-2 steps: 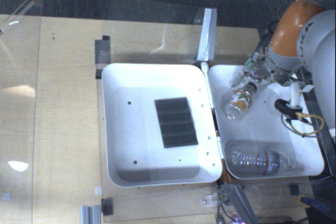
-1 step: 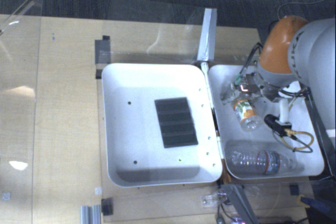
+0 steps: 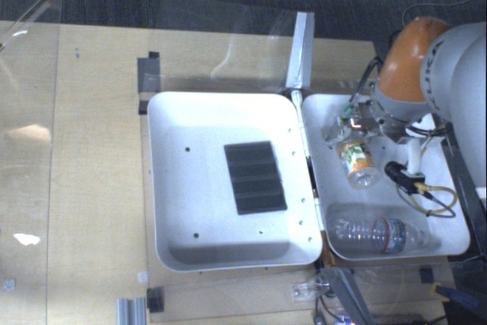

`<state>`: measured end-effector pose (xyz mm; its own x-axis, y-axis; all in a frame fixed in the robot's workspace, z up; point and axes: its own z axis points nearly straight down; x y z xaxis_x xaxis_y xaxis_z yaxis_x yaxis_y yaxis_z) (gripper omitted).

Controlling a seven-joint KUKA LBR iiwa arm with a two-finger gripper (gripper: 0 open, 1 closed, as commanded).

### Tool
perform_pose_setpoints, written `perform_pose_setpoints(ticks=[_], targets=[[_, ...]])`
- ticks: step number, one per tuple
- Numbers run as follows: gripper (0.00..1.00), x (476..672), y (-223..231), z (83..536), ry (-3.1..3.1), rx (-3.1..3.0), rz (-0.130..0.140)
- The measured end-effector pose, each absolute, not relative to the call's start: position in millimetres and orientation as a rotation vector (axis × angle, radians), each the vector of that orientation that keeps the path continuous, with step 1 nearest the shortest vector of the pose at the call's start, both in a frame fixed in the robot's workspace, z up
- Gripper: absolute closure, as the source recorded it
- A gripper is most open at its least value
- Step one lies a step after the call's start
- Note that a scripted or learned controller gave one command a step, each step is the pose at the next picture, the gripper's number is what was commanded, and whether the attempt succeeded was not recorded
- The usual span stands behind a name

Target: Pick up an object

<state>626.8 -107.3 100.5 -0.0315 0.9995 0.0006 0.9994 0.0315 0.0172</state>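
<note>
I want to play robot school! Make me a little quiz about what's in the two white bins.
1. True or false: the black ridged tray lies in the right bin.
2. Which thing lies nearest the front edge of the right bin?
A. small can
B. clear plastic bottle
C. black ridged tray
3. Fill the gap: the gripper hangs over the right bin, just above the small ____.

Key: 1 false, it lies in the left bin; 2 B; 3 can.
</note>
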Motion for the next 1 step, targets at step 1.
perform_pose_setpoints(ticks=[1], targets=[[1.00, 637.1, -72.7, 186.6, 2.454, 1.952, 0.008]])
